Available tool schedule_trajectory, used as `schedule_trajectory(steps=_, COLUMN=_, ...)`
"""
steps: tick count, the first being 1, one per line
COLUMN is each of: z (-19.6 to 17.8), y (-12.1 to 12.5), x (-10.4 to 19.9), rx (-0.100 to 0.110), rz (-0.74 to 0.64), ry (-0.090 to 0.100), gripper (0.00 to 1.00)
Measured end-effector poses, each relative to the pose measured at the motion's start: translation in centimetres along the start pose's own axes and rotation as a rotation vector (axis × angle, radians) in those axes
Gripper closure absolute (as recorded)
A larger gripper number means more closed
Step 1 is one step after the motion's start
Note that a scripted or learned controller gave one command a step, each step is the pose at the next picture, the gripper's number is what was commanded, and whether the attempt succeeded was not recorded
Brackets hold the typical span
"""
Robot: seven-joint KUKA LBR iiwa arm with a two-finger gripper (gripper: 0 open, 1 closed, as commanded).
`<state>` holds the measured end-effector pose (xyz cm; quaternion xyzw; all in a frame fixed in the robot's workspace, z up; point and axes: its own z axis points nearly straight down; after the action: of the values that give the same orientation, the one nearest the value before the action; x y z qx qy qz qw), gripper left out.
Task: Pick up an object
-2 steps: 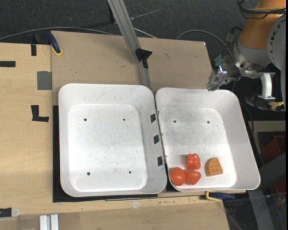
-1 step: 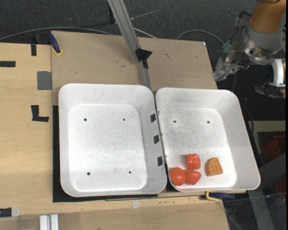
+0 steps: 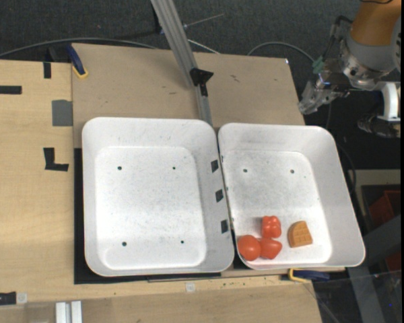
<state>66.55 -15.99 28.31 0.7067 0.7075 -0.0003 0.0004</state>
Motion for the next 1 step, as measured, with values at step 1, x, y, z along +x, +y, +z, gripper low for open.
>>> schedule_trajectory(steps=1, z=-0.28, y=-2.09, x=4.73, rx=0.001, rz=-0.004, ry=0.002, gripper=1.00)
